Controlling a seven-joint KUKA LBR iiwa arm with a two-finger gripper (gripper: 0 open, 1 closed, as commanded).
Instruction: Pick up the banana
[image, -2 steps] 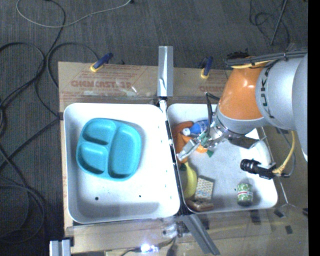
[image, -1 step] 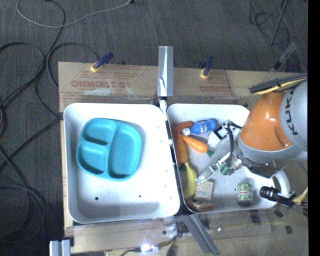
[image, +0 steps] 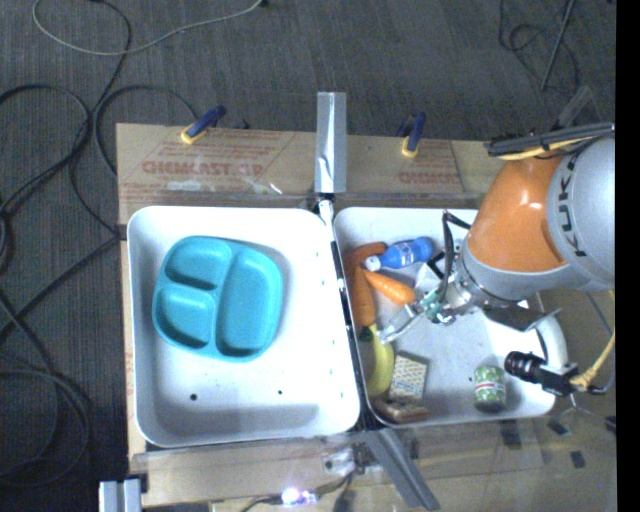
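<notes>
Fingers (image: 385, 335) at the end of the grey and orange arm (image: 520, 235) reach down and leftward into the right bin (image: 455, 355), and their tips sit close together just above the top end of the banana (image: 379, 362); whether they are parted or pressed together cannot be told from this slanted view, and nothing can be seen clamped between them.

Going from the left, the left bin (image: 175, 400) holds a blue divided plate (image: 218, 296) lying flat in its upper half. Next comes the ridge where the two bins meet. Just right of it, against the left wall of the right bin, the banana lies lengthwise, curving down toward the near corner. Above it lie a carrot (image: 388, 287) and a second orange piece (image: 360, 285), crossing near the bin's upper left. A small plastic bottle (image: 405, 253) with a blue label rests beside them, toward the far wall. Beside the banana's lower end is a small checked packet (image: 407, 377), with a brown item (image: 400, 409) below it at the near wall. Farther right, near the bin's near right corner, stands a small green can (image: 489, 386). Both bins rest on a cardboard-covered worktop (image: 215, 165).
</notes>
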